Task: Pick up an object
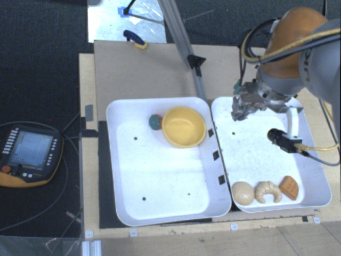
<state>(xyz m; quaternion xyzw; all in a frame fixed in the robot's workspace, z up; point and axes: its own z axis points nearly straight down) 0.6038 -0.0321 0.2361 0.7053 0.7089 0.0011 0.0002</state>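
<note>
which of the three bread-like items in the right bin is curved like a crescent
The middle one, the croissant: it arches, while the round bun on its left and flat orange waffle on its right don't.

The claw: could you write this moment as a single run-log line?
claw: above right bin, far end | grip: unclear | bread items: right bin, near edge | yellow bowl: left bin

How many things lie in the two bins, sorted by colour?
Yellow: 1, bowl
Teal: 1, ball
Beige: 2, bun and croissant
Orange-brown: 1, waffle
Total: 5
</note>
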